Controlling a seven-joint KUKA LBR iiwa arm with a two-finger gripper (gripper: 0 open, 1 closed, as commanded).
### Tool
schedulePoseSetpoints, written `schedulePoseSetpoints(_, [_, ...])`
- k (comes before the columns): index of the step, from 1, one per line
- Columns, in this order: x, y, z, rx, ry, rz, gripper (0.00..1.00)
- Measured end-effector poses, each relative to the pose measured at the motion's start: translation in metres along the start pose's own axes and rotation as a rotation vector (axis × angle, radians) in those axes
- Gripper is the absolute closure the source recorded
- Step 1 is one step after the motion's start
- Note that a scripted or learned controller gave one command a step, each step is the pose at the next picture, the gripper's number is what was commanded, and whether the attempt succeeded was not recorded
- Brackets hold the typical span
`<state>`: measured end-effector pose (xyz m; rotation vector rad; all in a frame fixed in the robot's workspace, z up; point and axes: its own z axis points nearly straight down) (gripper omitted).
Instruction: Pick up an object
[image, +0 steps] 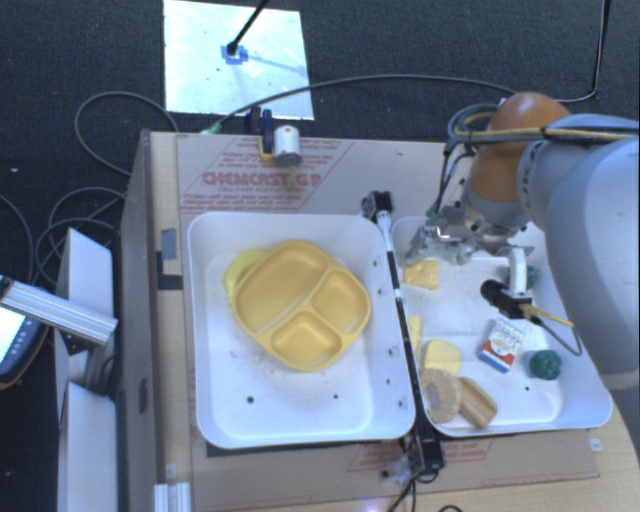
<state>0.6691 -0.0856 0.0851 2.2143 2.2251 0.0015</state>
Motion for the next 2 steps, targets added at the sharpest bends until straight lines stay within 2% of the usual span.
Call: schedulePoseSetpoints(2, [-0.0012, 0.0, -0.0001, 0.0, -0.001, 0.002, 0.0])
